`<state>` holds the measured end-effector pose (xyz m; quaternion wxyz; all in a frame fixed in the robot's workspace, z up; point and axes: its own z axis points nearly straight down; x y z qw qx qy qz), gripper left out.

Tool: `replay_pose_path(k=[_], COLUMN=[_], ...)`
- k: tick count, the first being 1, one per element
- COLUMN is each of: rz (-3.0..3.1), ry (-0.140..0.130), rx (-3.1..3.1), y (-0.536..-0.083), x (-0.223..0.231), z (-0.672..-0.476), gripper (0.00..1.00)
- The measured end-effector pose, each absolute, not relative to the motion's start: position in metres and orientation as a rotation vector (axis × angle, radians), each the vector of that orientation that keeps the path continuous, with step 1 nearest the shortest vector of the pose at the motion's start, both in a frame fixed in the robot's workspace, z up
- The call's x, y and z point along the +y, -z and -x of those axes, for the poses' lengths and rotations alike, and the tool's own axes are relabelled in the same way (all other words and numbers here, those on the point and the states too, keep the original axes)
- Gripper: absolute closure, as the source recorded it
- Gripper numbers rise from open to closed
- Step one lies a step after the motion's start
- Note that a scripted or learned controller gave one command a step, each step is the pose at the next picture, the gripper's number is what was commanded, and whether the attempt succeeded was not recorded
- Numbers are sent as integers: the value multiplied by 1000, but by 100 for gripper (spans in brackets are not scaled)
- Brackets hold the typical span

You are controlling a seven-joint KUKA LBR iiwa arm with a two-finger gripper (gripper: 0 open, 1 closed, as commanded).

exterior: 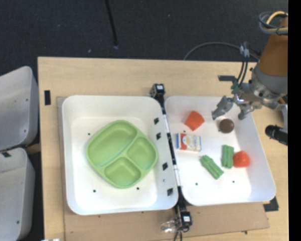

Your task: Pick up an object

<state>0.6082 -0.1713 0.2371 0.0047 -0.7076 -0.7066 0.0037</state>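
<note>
1. The two-finger grey metal tool (pixel 234 110) hangs over the far part of the right-hand shallow white bin (pixel 261 177), its fingers spread apart with nothing between them.
2. The small round dark brown object (pixel 226 126) lies on the bin floor just beneath and between those fingers, apart from them as far as the slanted view shows.
3. To the left of the brown object, near it, sits an orange wedge-shaped block (pixel 194 120), tilted on one corner.
4. Nearer the camera than the brown object lies an upright-oriented green ridged piece (pixel 227 156), and touching its right side is a rounded red-orange item (pixel 242 159).
5. A second green ridged piece (pixel 211 166) lies slantwise just left of the first, farther from the brown object.
6. A small white carton with red and blue print (pixel 189 142) rests flat left of the brown object, close to the divider between the bins.
7. Well to the left of the brown object, the left-hand shallow white bin (pixel 70 195) holds a light green plastic divided plate (pixel 121 153) with three compartments.
8. Both bins sit on a pale wooden surface (pixel 115 74).
9. The grey arm with its orange band (pixel 273 59) reaches in from the right, above the brown object.
</note>
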Motion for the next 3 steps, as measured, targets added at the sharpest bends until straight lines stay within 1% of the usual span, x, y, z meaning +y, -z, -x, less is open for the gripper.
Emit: replay_pose_path(k=[1,2,3], rz=[2222,2222,2224], ry=[1,-5,-4], rx=[-2222,-2219,-2218], y=[-245,-195,-152], x=[-171,-179,-180], z=[-611,-603,-599], gripper=[0,0,0])
